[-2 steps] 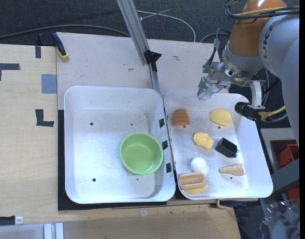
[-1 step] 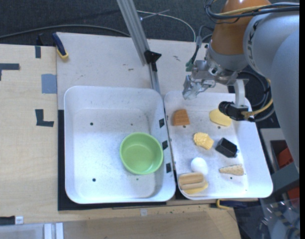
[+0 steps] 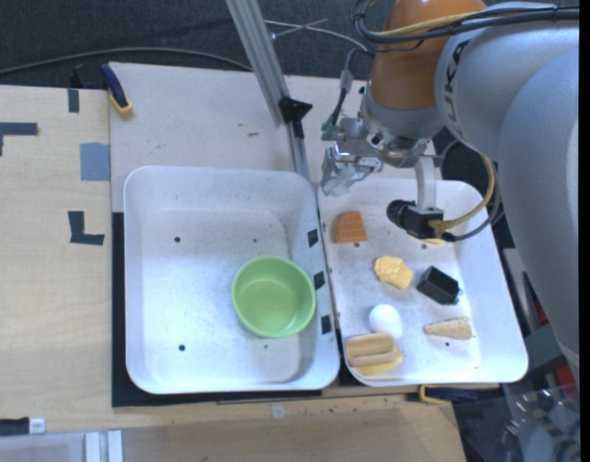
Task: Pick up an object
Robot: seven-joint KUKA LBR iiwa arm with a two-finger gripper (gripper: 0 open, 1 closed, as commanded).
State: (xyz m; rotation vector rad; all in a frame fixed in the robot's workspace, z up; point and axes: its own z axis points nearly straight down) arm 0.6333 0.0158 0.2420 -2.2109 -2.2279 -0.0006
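Note:
The right bin (image 3: 487,258) holds several small items: an orange-brown square piece (image 3: 349,227), a yellow lumpy piece (image 3: 394,272), a black block (image 3: 437,285), a white ball (image 3: 384,320), a tan wedge (image 3: 449,329) and a hot-dog bun (image 3: 373,352). A green bowl (image 3: 272,296) stands in the left bin (image 3: 150,258). My gripper (image 3: 343,173) hangs over the far left corner of the right bin, just beyond the orange-brown piece and apart from it. Nothing shows in its grasp.
A slanted metal pole (image 3: 266,65) crosses behind the bins and meets the divider between them, close to the gripper. The arm's large grey body (image 3: 525,114) covers the right bin's far right side. A blue-and-yellow clamp (image 3: 116,89) lies at the bench's back left.

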